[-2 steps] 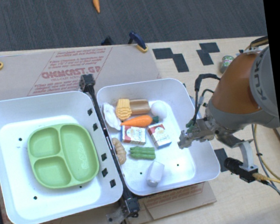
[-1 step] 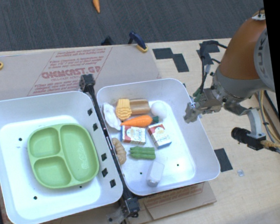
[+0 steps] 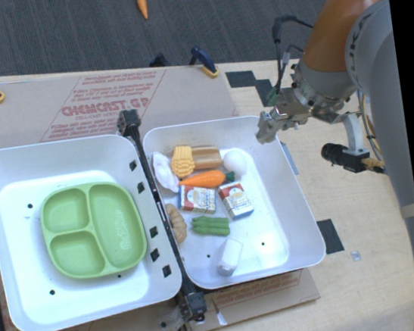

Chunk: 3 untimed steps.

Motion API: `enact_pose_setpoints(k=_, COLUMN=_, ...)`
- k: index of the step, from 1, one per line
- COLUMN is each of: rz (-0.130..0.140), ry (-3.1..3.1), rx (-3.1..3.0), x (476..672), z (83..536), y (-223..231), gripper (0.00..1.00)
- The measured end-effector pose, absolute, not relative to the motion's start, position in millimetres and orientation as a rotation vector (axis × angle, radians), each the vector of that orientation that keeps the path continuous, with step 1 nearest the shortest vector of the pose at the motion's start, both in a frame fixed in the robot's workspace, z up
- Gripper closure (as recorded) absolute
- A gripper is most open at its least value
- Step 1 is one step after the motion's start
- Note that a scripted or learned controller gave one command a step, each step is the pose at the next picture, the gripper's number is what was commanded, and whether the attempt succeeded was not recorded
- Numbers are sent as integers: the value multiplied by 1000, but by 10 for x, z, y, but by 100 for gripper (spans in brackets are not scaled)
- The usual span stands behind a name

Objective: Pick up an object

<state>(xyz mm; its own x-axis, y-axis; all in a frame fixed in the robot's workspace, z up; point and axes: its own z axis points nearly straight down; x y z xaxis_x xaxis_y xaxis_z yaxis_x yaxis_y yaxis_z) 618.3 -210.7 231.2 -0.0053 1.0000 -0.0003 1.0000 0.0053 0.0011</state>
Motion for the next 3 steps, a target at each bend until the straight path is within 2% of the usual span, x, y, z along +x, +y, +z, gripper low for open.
enact_pose_setpoints(k=1, rz=-4, ry=2233, rx=2218, x=6559, z=1517, y=-1732, gripper=100)
enact_pose_setpoints(k=2, rz=-3, ry=2230, rx=2216, x=6565, z=1535, y=-1740, gripper=0)
enact_pose_setpoints(k=3, rz=-4, ry=2228, rx=2217, x=5997, z=1436, y=-2115, gripper=0)
